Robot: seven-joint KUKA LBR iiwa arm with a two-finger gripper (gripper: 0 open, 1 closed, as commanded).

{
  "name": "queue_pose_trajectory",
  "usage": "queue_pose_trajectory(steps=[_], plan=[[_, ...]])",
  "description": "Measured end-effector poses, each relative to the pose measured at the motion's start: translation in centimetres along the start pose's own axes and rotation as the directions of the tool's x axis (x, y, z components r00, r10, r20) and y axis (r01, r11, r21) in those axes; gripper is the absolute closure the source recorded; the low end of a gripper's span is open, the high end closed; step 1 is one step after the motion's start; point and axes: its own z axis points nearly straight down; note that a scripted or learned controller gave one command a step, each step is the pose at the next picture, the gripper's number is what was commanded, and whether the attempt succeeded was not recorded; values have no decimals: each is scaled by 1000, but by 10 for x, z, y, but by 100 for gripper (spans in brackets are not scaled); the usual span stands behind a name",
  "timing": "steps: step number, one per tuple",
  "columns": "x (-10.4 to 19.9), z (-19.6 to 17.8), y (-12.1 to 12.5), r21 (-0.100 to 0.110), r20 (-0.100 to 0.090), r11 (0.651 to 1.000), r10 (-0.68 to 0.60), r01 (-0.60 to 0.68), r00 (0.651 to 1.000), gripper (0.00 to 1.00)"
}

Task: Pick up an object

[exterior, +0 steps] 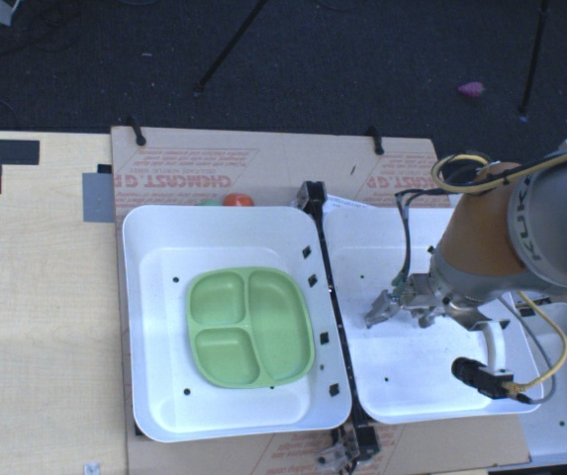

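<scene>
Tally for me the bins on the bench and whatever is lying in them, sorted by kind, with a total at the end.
White bins: 2
Green divided plate, lying in the bin on the view's left: 1
Total: 3

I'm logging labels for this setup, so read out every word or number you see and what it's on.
"CHEMCREST", unsure: blurred red print, upside down, twice on the cardboard sheet, along its back strip.
Front-edge print on the same sheet: too blurred to read.
Lettering on the arm: partly cut off, unreadable.
</scene>
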Motion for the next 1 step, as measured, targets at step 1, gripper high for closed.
queue_pose_trajectory(steps=[1], plan=[[1,18,0,-3,1,1000,1,-1,1000,0]])
